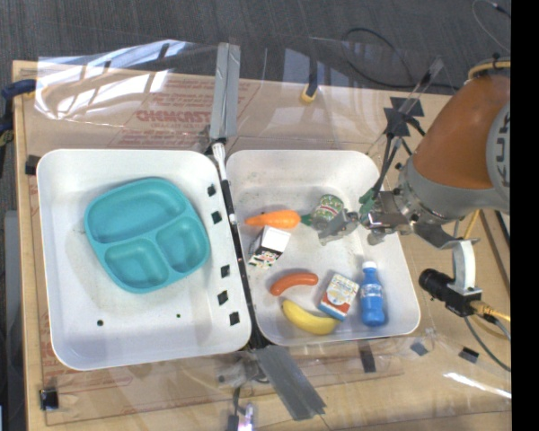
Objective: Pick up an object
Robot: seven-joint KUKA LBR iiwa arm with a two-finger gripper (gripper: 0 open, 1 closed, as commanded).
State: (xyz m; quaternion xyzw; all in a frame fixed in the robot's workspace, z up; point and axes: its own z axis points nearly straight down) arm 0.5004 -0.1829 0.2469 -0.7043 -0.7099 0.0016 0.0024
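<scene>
Nearest you, the banana (309, 318) lies at the right bin's (391, 173) front. Moving left to right: teal plate (146, 233), carrot (273, 219), green can (329, 209). The gripper (341, 225) sits against that can; you cannot tell its grip.

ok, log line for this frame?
gripper over right bin, beside green can | grasp: cannot tell | carrot, banana, blue bottle lying in bin

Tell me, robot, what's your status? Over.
End effector low in right bin, beside green can. Nothing picked up yet. Carrot, small carton, blue bottle close by.
</scene>
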